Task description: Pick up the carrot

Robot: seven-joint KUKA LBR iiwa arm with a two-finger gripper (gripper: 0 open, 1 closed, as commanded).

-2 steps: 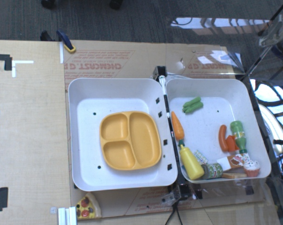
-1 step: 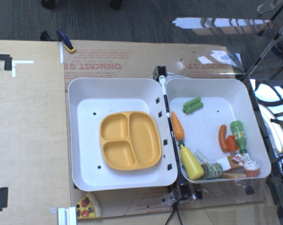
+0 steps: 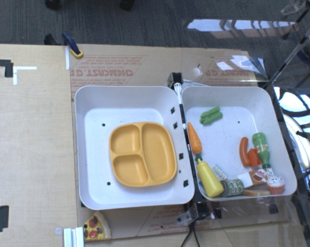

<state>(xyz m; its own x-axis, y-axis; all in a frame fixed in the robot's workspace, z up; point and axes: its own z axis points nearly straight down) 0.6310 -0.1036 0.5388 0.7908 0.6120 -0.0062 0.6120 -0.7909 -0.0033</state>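
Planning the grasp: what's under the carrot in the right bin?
The carrot lies on the right bin's white floor against its left wall, its lower end by the mustard bottle. Its underside is hidden.

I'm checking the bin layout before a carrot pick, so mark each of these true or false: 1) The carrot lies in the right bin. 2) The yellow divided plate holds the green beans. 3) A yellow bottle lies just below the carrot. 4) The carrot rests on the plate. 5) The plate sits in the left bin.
1) The carrot lies in the right bin: true, along its left wall.
2) False: the yellow divided plate holds nothing; the green beans lie in the right bin.
3) True: the yellow bottle lies just below the carrot.
4) False: the carrot lies on the right bin's floor.
5) True: the plate sits in the left bin.
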